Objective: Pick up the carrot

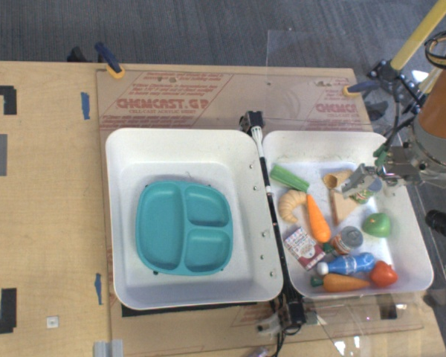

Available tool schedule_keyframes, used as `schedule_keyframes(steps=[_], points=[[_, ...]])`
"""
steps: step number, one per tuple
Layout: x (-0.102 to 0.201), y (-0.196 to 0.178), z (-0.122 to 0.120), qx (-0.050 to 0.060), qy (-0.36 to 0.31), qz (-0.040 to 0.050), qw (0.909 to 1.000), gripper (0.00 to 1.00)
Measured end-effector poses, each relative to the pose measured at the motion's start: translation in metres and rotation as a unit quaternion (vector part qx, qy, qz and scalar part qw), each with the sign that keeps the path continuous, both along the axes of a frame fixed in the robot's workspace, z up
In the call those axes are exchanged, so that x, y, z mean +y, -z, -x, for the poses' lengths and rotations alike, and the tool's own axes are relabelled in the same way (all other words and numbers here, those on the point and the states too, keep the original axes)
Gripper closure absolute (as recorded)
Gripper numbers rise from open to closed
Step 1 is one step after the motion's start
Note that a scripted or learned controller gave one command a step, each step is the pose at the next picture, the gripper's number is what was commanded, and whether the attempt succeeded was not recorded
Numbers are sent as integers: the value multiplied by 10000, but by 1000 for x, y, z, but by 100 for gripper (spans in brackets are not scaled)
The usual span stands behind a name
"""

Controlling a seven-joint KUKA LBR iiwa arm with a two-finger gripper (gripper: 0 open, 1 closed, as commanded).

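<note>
Hovering seemingly open and empty above the right bin, the pincer [359, 182] must next descend leftward onto the carrot [317, 218].

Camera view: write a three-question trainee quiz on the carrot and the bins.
1. True or false: the carrot lies in the bin on the view's right.
2. What sits in the other bin? A) teal divided plate B) blue bottle C) croissant
3. Fill in: the gripper is over the ___ bin.

Key: 1 true; 2 A, the teal divided plate; 3 right.
</note>
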State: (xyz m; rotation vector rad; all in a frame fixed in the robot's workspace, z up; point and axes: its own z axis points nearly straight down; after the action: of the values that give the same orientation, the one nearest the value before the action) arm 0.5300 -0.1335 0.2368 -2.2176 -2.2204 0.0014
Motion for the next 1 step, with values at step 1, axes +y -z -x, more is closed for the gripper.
schedule_keyframes(steps=[1], points=[[30,140,15,-49,713,16,9974,0]])
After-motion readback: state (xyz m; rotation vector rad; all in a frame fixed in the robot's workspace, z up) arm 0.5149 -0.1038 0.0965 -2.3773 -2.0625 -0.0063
